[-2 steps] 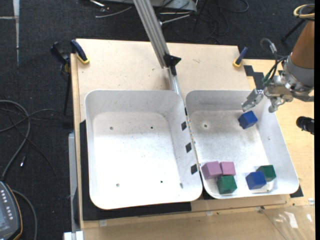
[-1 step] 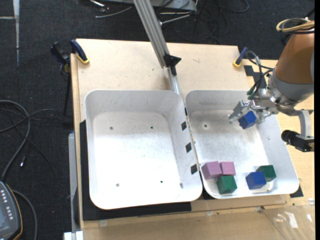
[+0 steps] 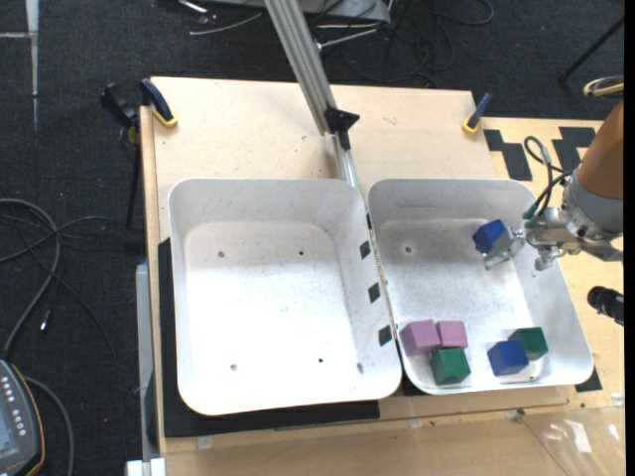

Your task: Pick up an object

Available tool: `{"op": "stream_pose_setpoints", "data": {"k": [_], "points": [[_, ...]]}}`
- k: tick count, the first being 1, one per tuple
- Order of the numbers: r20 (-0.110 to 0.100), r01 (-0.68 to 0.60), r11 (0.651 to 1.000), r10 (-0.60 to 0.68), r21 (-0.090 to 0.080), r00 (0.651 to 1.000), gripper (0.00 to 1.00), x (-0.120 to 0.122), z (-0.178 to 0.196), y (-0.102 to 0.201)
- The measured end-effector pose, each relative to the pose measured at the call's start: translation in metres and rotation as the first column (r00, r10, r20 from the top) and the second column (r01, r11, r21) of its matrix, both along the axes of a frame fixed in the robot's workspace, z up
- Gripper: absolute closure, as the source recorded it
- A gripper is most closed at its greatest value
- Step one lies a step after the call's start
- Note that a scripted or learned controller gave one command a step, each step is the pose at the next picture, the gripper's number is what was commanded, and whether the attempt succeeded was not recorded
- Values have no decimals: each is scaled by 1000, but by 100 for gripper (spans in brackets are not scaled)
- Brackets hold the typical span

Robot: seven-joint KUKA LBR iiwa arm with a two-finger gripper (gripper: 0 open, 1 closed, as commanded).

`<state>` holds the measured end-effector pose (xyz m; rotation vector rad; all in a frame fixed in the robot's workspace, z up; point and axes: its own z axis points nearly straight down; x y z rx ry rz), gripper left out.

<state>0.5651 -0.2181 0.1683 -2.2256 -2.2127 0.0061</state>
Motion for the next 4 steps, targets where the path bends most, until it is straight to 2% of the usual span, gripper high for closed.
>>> {"op": "stream_pose_setpoints", "data": {"k": [1, 2, 3, 4], "points": [[5, -11, 1000, 11, 1, 1000, 0, 84, -77, -5], [8, -11, 1000, 11, -2, 1000, 100, 84, -63, -6], [7, -13, 1000, 13, 2, 1000, 100, 69, -72, 98], [15, -15, 1000, 15, 2, 1000, 100, 99, 32, 167]]}}
